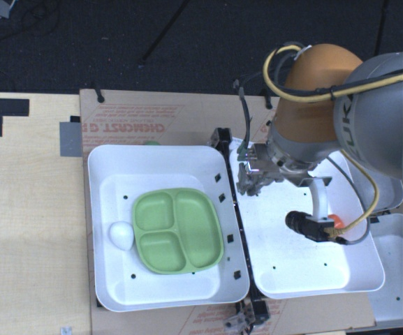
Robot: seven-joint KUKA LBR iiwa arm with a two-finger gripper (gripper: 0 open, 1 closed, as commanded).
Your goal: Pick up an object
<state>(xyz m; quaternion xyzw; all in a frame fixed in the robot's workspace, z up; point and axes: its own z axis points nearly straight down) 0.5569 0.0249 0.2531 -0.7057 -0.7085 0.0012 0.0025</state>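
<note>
Left shallow white plastic bin (110, 166) as landmark: a light green three-compartment plastic tray (177, 229) lies inside it, a small white egg-shaped object (121, 235) touching the tray's left edge. Two-finger gripper (251, 182) hangs just beyond the bin's right wall, well apart from both. Jaw opening: cannot tell; nothing visibly held

Right bin (313, 278) — half behind arm (341, 110)
</note>
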